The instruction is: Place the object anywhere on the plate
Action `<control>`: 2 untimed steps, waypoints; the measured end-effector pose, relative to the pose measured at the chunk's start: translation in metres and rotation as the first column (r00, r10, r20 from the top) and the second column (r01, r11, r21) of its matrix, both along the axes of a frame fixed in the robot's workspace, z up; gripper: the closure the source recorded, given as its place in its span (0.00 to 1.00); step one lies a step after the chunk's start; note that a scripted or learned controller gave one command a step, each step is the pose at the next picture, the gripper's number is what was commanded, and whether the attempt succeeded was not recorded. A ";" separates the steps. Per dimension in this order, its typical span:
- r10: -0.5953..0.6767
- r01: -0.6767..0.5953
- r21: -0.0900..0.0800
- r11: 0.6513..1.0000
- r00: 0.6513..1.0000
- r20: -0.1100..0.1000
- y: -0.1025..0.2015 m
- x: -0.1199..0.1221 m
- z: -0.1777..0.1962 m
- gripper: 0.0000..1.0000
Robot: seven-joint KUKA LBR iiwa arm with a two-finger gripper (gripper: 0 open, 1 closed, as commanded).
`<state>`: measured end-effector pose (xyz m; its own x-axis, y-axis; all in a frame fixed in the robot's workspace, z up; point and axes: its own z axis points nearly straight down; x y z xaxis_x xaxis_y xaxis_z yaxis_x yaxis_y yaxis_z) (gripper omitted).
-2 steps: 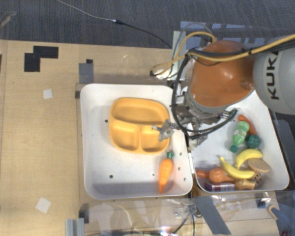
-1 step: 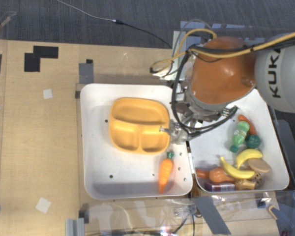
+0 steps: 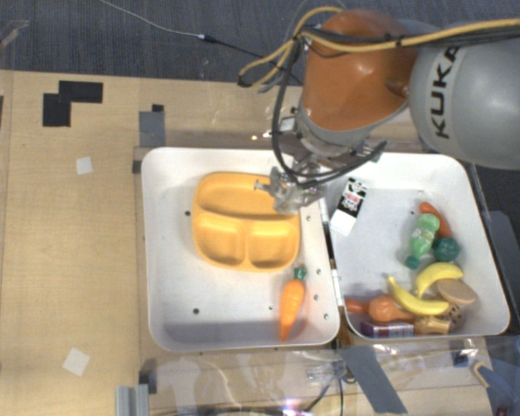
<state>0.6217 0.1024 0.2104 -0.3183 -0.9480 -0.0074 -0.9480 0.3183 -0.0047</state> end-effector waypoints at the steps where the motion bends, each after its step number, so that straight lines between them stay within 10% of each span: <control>1: -0.009 0.009 0.001 1.000 1.000 -0.002 0.043 0.039 -0.004 1.00; 2: -0.013 0.013 0.000 1.000 1.000 -0.002 0.041 0.040 -0.004 0.00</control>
<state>0.6614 0.1429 0.2063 -0.3308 -0.9437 -0.0070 -0.9437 0.3308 -0.0027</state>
